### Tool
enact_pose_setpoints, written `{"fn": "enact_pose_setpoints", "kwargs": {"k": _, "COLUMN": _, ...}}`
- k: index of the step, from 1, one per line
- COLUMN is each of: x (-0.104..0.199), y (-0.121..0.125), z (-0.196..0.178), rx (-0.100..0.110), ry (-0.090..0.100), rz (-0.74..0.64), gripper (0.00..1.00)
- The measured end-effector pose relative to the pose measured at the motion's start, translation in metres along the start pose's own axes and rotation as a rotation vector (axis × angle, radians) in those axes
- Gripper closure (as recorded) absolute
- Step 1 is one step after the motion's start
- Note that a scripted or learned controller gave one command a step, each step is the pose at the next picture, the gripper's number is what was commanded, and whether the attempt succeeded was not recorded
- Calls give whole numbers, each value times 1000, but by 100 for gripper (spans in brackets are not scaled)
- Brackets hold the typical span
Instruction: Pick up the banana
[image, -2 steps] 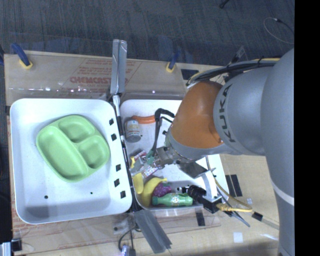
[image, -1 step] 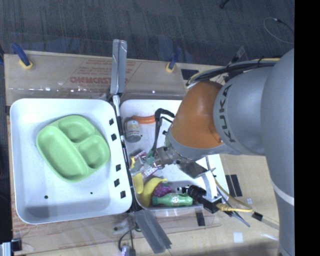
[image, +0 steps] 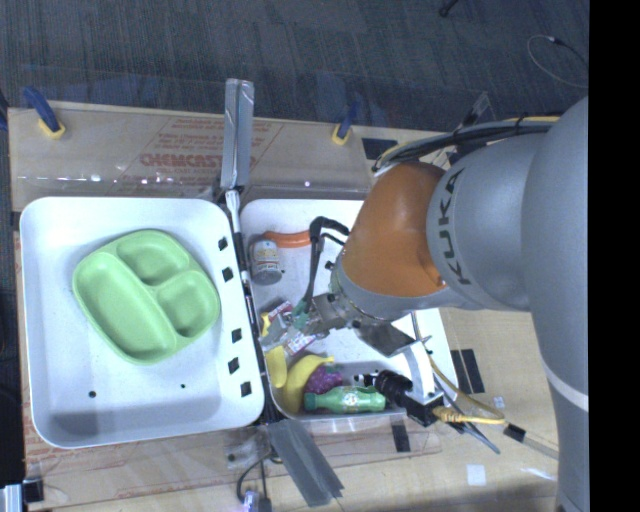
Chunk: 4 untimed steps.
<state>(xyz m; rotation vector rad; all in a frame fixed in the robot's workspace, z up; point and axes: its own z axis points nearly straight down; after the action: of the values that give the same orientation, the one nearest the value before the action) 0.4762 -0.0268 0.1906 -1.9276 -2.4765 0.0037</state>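
The yellow banana (image: 283, 375) lies near the front left corner of the right bin (image: 300, 212), partly under other items. My gripper (image: 296, 328) hangs low in this bin, just above and behind the banana, among small colourful items. The grey arm with its orange band covers most of the bin's right half. Nothing of the banana shows in the gripper.
Purple grapes (image: 322, 379) and a green bottle (image: 345, 401) lie against the banana at the bin's front. A small can (image: 265, 257) and an orange item (image: 293, 240) sit at the back left. The left bin (image: 50, 400) holds a green divided plate (image: 148, 293).
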Motion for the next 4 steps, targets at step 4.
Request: {"fn": "enact_pose_setpoints", "kwargs": {"k": 4, "x": 0, "y": 0, "z": 0, "rx": 0, "ry": 0, "rz": 0, "gripper": 0}}
